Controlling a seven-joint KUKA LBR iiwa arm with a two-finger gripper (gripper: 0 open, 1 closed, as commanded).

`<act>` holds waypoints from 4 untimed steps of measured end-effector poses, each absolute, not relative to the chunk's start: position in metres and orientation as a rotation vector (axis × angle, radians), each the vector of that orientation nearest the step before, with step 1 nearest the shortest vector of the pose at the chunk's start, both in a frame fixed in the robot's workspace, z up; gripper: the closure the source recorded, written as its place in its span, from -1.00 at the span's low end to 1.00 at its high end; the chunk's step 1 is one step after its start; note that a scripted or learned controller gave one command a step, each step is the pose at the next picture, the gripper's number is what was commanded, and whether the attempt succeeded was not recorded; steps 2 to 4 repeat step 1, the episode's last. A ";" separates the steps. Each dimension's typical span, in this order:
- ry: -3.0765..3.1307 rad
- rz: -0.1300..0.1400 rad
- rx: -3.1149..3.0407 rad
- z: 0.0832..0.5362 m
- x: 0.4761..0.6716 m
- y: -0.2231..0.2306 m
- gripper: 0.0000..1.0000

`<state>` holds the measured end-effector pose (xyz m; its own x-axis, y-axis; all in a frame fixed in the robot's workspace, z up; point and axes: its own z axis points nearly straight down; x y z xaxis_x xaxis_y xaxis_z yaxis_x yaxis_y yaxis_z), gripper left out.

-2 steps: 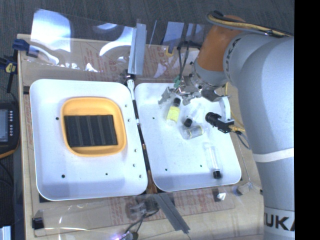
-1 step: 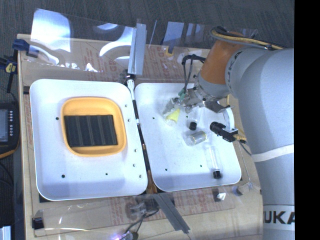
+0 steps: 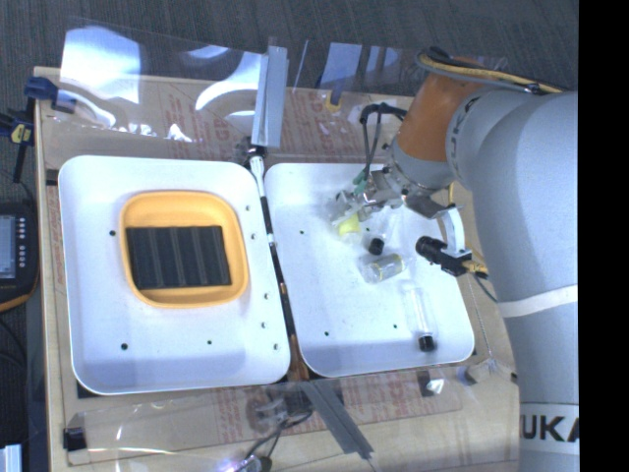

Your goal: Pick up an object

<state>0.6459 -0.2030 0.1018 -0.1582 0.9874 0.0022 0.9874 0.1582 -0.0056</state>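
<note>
Camera view: we look down on two bins.
Gripper (image 3: 366, 197): low in the right bin (image 3: 324, 332), upper centre-right of frame; we cannot tell its state.
Candidate objects: yellow piece (image 3: 347, 227), clear tube (image 3: 420, 313), just below it.
Left bin (image 3: 88, 332): yellow tray (image 3: 182, 211).
Progress: we judge nothing lifted yet; grasp and raise remain.

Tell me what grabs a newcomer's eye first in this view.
First, the yellow tray with a dark ribbed insert, sitting in the middle of the left bin. Next, the big grey arm with its orange band, reaching in from the right so its hand hangs over the upper part of the right bin, above a small clutter of clear and yellow-green items.
</note>
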 end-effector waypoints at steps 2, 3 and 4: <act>-2.514 0.001 -1.885 0.219 0.633 -0.164 1.00; -2.514 0.001 -1.885 0.219 0.633 -0.164 1.00; -2.514 0.001 -1.885 0.219 0.633 -0.164 1.00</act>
